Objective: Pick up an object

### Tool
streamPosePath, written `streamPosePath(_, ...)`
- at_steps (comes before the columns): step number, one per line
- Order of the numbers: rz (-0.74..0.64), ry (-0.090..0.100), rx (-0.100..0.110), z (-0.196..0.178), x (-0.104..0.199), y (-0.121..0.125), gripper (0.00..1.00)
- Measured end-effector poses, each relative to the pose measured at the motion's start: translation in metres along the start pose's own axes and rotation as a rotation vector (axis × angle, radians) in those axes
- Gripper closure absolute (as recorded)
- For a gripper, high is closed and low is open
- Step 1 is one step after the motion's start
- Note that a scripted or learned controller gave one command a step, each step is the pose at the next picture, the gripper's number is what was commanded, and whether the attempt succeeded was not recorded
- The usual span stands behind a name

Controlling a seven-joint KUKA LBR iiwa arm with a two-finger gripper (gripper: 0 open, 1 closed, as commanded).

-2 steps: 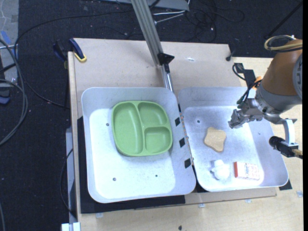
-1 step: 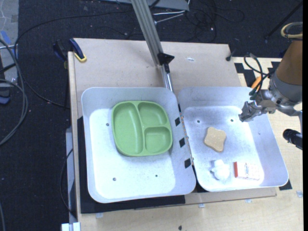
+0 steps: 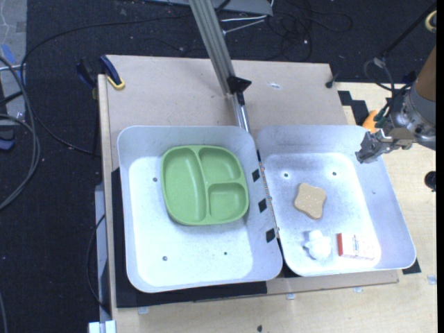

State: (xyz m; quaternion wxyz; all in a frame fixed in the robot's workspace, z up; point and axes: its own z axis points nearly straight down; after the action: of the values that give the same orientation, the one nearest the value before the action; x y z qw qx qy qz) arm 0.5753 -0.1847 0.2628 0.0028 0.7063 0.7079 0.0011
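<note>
The gripper (image 3: 368, 152) hangs at the right bin's (image 3: 388, 207) upper right rim; its grip cannot be made out. A tan bread slice (image 3: 310, 200), white lump (image 3: 318, 245) and red-and-white packet (image 3: 355, 245) lie there. A green divided plate (image 3: 205, 184) fills the left bin (image 3: 139, 241).

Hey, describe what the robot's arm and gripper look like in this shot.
The arm is grey metal with an orange patch beside the wrist. The gripper is a small dark grey block with short fingers, too blurred for finer detail. Dark cables curve above it.
</note>
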Motion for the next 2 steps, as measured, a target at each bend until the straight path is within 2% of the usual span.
streamPosePath(1,-0.005,0.004,0.005,-0.004,0.055,-0.003,1.0)
streamPosePath(2,-0.004,0.003,0.006,0.005,0.098,0.002,1.0)
